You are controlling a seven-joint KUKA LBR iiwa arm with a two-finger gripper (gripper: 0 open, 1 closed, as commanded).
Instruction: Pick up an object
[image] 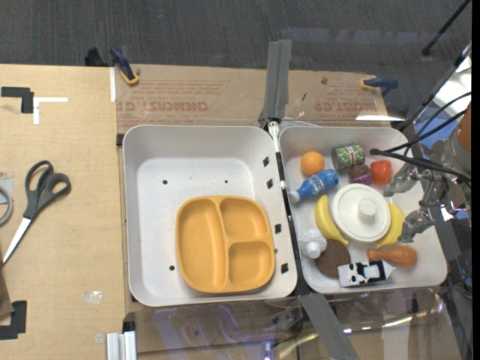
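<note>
1. I read the jaws as spread apart over the right rim of the right bin (420,276), one finger (403,178) up-frame and the other finger (415,223) down-frame, with nothing gripped between them.
2. Closest to the jaws, just inward, sit the red tomato (381,171) by the upper finger and the tip of the yellow banana (395,229) by the lower one; I cannot tell if either is touched.
3. Just below the jaws lies the orange drumstick (396,256), near the bin wall.
4. One step further in, the white lidded pot (362,212) crowds the bin's middle, leaving little free room.
5. Beyond it are the purple piece (360,175), green can (349,156), blue bottle (315,184), orange ball (313,162) and black-and-white block (364,274).
6. Farther from the jaws, the left bin (150,171) carries a yellow divided plate (225,244), with open floor above it.
7. Farthest away, scissors (37,193) lie on the desk (67,276).
</note>
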